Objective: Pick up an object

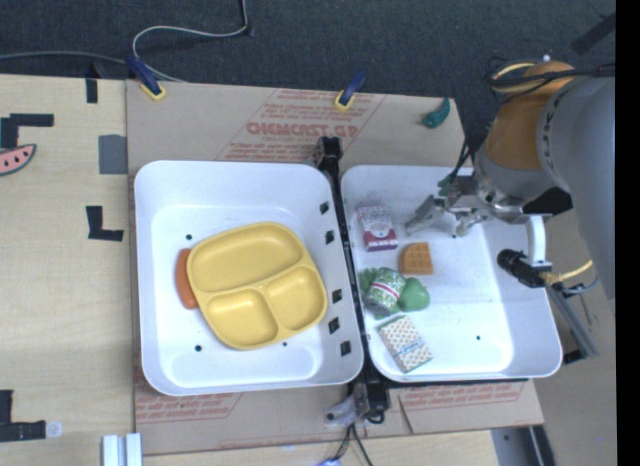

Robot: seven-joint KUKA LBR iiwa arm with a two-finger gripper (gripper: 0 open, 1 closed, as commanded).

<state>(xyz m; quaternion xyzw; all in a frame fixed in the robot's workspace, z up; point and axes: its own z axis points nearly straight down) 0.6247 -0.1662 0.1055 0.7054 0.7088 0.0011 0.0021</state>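
The right bin [520, 339] holds several small items: a red and white packet [377, 227], an orange square cracker [416, 258], a green wrapped can [381, 290] with a green round piece [415, 296] against it, and a patterned box [405, 342]. My gripper [440, 221] hangs over the upper middle of this bin, right of the packet and above the cracker. Its fingers are spread open with nothing between them. The grey arm with its orange band [520, 129] comes in from the right.
The left bin [165, 354] bears a yellow divided tray [258, 282] with an orange object [184, 279] poking out from under its left edge. A black divider [340, 254] runs between the bins. Cables lie at the back of the bench.
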